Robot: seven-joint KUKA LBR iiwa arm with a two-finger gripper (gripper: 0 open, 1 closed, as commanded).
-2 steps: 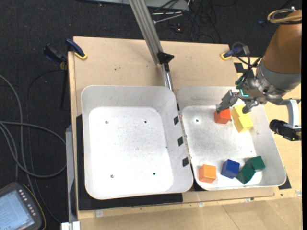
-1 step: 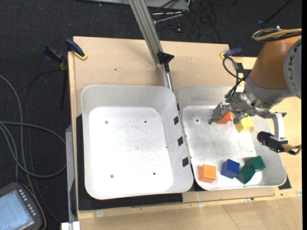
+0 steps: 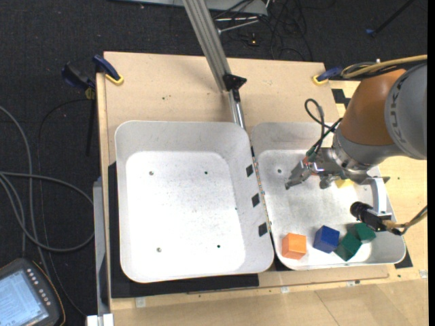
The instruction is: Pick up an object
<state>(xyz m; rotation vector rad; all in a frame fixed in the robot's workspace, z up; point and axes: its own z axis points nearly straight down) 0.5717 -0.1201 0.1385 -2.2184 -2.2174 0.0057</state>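
Note:
In the right bin (image 3: pixel 272 141), my gripper (image 3: pixel 307 181) hangs over the middle of the floor, its fingers spread open with only bare white floor between them. An orange cube (image 3: pixel 294 244) lies near the bin's front edge. A blue cube (image 3: pixel 327 238) sits just to its right. Beside that, two green blocks (image 3: pixel 351 243) rest in the front right corner. A bit of something yellow (image 3: pixel 344 180) peeks out from under the wrist, mostly hidden by the arm.
The left bin (image 3: pixel 180 195) lies beside the right one, separated by a raised rim with black clips (image 3: pixel 257 199). A slanted metal pole (image 3: pixel 207 36) reaches in from the back. The arm's body (image 3: pixel 384 117) covers the right bin's back right part.

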